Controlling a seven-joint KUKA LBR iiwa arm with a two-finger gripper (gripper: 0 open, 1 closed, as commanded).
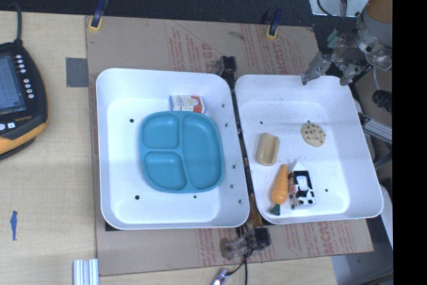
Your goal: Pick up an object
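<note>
Hovering pincer [331, 71] (bin [347, 93] corner)

Claw [328, 71] open over right bin [347, 100] rim at 1 o'clock. In it: cookie [313, 133], tan block [267, 148], carrot [279, 185]. Left bin [113, 143]: blue plate [181, 151], small carton [187, 103].

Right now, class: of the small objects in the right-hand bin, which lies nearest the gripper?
The round speckled cookie. It sits highest in the bin, closest to the gripper, while the tan block, carrot and black-and-white toy lie lower.
</note>
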